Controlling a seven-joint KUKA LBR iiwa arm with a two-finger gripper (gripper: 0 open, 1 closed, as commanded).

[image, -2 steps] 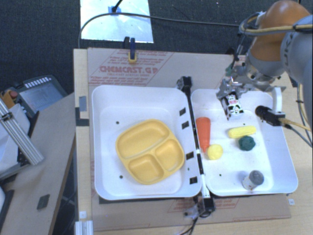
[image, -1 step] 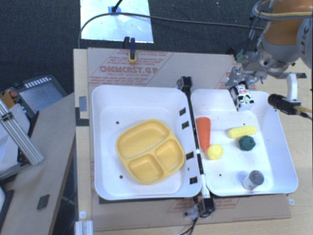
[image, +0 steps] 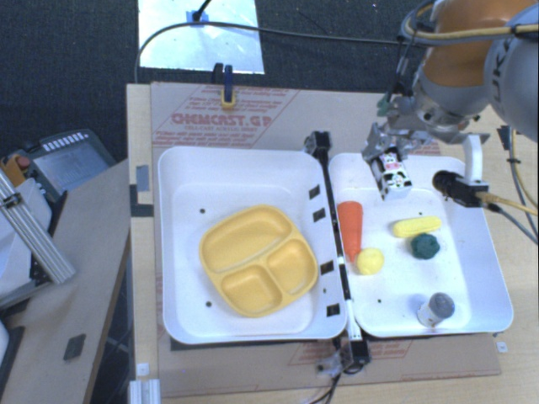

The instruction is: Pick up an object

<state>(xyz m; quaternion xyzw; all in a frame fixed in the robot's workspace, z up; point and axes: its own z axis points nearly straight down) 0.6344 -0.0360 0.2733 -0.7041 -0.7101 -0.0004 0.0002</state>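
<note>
Claw [image: 388, 172] up over the far rim of the right bin [image: 497, 310], hung from the grey arm reaching in from the right, tilted down toward the bin floor. Apart, together or clamped: cannot tell from this slant. Small white-and-black piece [image: 394, 180] right at its tip, perhaps part of the claw, perhaps a thing in it; no telling which. Loose pickings spread across the same bin, all nearer the camera than the claw: carrot [image: 349, 225] along the inner wall, yellow ball [image: 370, 262] touching its near end, banana [image: 415, 225] and green ball [image: 424, 246] just beside each other mid-bin, grey cup [image: 436, 307] alone in the near corner. Probably scattered loose like this so that a blind downward reach can close on one without dragging another; carrot and yellow ball the tight pair. By my reading, nothing surely lifted yet, with the carrot and banana the closest to the claw. Left bin [image: 168, 225] given over to a yellow tray [image: 257, 259] lying flat with its three compartments up. Both bins seated edge to edge on a printed board [image: 219, 118], that board pinned at the far side by a clamp [image: 226, 87], likely to keep things from sliding under a push. Beyond, dark carpet and a shiny sheet [image: 198, 19]; at left, a side table [image: 84, 225] with a small device [image: 72, 156]
</note>
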